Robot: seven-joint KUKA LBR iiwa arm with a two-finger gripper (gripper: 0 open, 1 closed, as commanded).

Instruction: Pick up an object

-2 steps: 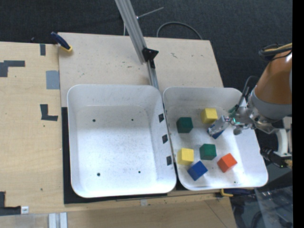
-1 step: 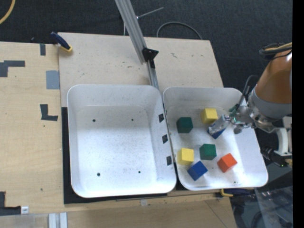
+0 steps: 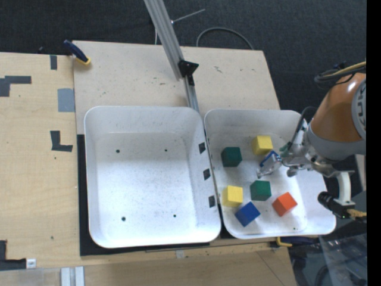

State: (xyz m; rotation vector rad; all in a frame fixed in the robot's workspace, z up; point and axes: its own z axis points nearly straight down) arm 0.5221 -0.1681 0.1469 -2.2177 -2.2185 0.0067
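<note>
Camera view: tool hangs low in the right bin, above a green cube, presumably lining up a grasp; its state I cannot tell

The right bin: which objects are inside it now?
Inside the right bin lie two green cubes, two yellow cubes, a blue cube and an orange cube. The gripper and arm cover part of its floor.

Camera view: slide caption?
Gripper hovers among six coloured cubes in the right white bin, above a green cube.
</note>
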